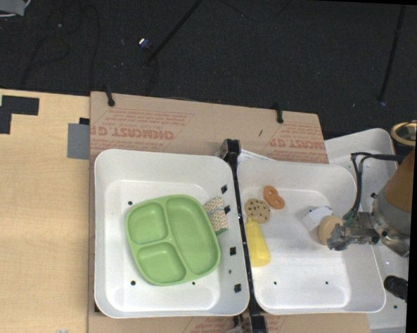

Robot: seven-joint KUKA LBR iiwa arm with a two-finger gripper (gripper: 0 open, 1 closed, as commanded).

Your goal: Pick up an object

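Where the right bin (355, 298) ends, hand (339, 237) touches a tan ball (326, 228).

We see a divided plate (172, 239) in the left bin (116, 178). In the right bin (359, 298), a cookie (257, 210), pretzel (274, 197) and bottle (256, 243) lie near the divider; the pincer (338, 237) sits at right.

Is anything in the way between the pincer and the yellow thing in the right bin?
Not really. The pincer sits at the right bin's right side, beside a tan ball and a white piece. The yellow thing lies by the left wall, with bare white floor between them.
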